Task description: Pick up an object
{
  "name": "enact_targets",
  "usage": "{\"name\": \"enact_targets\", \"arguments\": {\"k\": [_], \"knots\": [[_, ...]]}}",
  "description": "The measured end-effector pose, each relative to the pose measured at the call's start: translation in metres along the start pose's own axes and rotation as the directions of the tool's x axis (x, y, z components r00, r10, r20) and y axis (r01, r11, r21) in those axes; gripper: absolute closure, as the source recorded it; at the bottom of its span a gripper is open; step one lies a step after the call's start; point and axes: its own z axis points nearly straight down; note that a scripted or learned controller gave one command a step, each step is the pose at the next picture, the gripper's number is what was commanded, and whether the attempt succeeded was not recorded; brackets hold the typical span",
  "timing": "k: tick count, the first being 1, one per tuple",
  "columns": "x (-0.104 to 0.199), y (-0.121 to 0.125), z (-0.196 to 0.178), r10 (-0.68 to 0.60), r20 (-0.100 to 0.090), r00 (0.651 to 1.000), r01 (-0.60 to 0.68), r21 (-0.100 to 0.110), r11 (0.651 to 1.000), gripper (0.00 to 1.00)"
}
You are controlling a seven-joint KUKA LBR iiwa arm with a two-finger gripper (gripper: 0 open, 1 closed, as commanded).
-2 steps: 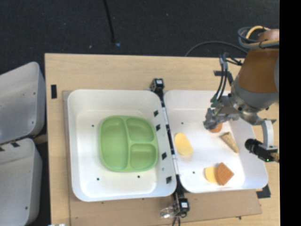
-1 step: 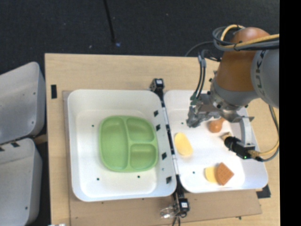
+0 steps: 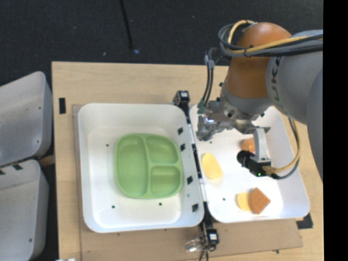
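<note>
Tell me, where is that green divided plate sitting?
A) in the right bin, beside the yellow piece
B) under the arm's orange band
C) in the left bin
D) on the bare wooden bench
C: the green divided plate lies flat inside the left bin, apart from the arm.

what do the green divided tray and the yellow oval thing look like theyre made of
The green tray looks like moulded plastic with a matte finish: uniform colour, rounded compartment ridges, soft glare. The yellow oval seems smooth plastic or rubber, perhaps toy food: even colour, a gentle sheen. Neither can be confirmed from the look alone.
</note>
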Motion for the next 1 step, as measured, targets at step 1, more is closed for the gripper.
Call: {"name": "enact_targets", "arguments": {"k": [1], "knots": [[0.0561, 0.0053, -0.0051, 0.0, -0.001, 1.0, 0.0, 0.0, 1.0, 1.0]]}}
